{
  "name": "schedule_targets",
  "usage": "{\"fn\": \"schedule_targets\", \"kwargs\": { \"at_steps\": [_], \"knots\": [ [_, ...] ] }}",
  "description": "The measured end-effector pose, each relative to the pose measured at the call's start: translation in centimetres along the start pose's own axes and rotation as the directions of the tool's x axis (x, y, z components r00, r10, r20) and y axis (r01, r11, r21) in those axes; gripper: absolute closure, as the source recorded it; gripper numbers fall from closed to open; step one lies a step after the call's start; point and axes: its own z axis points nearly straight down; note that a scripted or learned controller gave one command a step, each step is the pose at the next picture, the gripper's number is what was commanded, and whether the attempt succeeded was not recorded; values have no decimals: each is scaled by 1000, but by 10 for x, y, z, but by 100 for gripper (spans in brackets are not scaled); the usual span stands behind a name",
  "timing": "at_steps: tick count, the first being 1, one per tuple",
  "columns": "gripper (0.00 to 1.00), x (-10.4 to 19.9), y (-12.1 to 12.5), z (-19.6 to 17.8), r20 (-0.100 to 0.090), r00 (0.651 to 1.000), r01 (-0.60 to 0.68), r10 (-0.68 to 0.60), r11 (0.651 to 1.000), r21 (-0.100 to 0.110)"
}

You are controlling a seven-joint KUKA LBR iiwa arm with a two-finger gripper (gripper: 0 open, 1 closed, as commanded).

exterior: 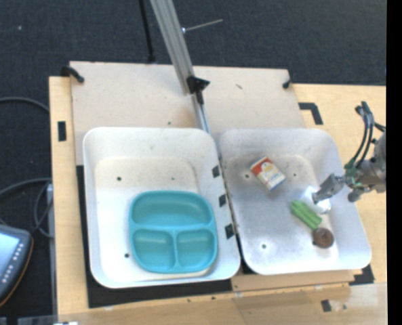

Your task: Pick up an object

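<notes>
Dark carpet surrounds the pale wooden tabletop point(268, 100), where the approach step is judged under way: the hand point(325, 193), its state impossible to tell, hangs just beside the green plastic cylinder point(305, 214) in the right white bin point(255, 249), so descent and closure are needed.

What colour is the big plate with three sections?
The plastic divided plate in the left white bin is turquoise blue, clear in the camera view.
</notes>
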Motion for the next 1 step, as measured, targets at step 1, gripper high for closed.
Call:
{"fn": "schedule_targets", "kwargs": {
  "at_steps": [1],
  "knots": [
    [0,0,0,0,0,1000,-1,1,1000,0]
  ]
}}
